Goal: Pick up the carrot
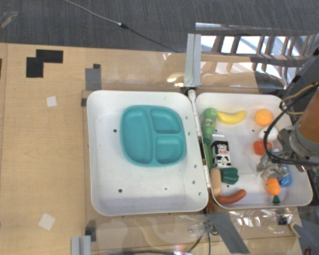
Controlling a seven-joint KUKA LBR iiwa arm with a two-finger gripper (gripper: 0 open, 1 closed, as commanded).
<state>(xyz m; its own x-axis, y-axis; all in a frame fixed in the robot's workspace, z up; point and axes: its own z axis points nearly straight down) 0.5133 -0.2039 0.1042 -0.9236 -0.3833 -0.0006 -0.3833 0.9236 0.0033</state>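
We see the arm reaching in from the right over the right bin point(303, 195), gripper point(274, 166) low near its front right corner. Finger state: we can't tell, too cluttered. Carrot point(274, 187) lies just in front of the gripper, green end toward the front rim, a blue bit point(286, 180) touching it. Sausage point(231, 196) near the front wall; dark green block point(229, 175) behind it. Further back: green bottle point(208, 122), banana point(231, 117), orange point(263, 117). Left bin point(106, 158) holds a teal divided plate point(152, 135). Small red item point(259, 147), possibly a tomato, half hidden by cables.
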